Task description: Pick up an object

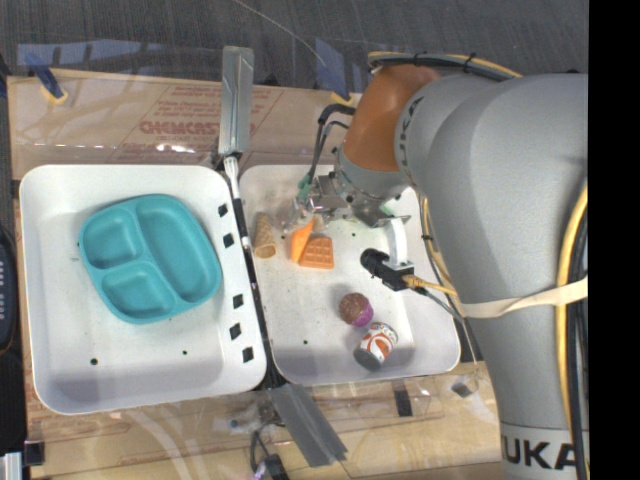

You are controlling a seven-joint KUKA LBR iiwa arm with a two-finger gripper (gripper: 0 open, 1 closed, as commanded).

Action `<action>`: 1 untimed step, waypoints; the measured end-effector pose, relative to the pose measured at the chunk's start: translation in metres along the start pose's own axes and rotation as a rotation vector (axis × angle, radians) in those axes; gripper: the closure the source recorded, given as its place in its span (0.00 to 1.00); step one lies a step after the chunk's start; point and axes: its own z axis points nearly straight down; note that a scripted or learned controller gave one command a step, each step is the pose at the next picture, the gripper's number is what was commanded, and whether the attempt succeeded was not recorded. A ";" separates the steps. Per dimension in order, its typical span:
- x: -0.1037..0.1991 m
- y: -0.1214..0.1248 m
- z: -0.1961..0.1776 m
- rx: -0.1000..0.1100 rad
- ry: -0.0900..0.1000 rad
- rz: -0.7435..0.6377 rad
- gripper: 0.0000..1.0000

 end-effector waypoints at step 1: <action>0.065 0.027 -0.095 -0.012 -0.001 0.033 1.00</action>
